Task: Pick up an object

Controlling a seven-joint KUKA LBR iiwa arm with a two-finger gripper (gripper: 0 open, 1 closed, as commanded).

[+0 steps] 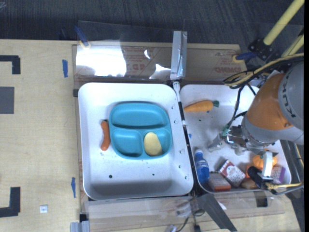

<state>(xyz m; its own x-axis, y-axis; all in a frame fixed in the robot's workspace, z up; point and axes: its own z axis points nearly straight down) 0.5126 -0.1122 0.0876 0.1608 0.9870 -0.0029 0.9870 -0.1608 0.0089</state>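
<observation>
**Robot arm reaches into cluttered right bin**

Pale plywood bench (pixel 34 144) stretches beneath the fixed overhead camera, carrying two shallow white bins side by side, with dark carpet beyond its far edge.

From the camera view, the left white bin (pixel 91 178) holds a turquoise plastic divided tray (pixel 137 124), and a yellow oval lemon-like object (pixel 152 143) lies in the tray's lower right compartment. A slim orange sausage-shaped toy (pixel 105 135) lies on the bin floor just beside the tray's left edge.

The right white bin (pixel 203 129) holds the loose objects for the picking task. An orange toy carrot with a green tip (pixel 199 106) lies near its far left corner. A blue plastic bottle (pixel 201 166) lies along the left wall near the front, and a red and white packet (pixel 231 172) sits just beside it among a cluster of small mixed items toward the front right corner.

The grey arm with its orange band (pixel 270 108) reaches in from the right, black cables trailing over it. Its metal two-finger gripper (pixel 223 138) hangs low over the middle of the right bin, apart from the carrot and the bottle. How far the jaws stand open cannot be told from this angle, and nothing is seen between them.
</observation>
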